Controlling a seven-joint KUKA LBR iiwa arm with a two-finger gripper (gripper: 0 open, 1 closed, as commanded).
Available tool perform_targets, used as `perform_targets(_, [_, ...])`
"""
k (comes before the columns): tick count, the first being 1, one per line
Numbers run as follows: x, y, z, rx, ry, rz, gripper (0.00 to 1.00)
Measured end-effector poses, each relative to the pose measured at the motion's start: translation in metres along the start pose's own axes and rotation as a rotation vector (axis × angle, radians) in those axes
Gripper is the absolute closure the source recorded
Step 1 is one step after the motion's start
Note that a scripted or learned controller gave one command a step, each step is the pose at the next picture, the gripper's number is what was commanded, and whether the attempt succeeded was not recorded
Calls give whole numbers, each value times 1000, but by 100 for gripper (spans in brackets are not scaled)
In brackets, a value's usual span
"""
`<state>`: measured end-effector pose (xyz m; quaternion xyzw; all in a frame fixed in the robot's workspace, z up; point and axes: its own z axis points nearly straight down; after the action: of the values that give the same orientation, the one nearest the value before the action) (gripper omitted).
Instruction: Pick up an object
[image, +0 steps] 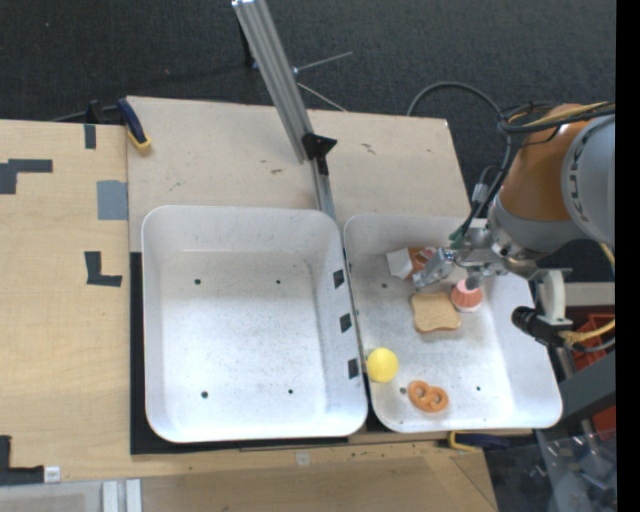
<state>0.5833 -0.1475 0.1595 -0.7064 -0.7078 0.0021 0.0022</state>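
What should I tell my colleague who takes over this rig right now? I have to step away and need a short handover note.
Tool: low in the right bin, at its far side; its fingers cannot be made out, so treat the grasp as unconfirmed.
Things, all in the right bin: a red-and-white packet next to the tool, a toast slice just below it, a pink cup-like item beside the toast, a yellow ball near the divider, a pretzel at the near side.
Done: nothing visibly lifted.
Left: grasp one item and raise it.
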Motion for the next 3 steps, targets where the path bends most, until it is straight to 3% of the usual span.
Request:
perform_targets(1, [10,-4,59,1,1,0,0])
perform_targets(2, [8,-2,68,-11,-6,1,0])
perform_targets(3, [9,-1,57,-13,-5,0,100])
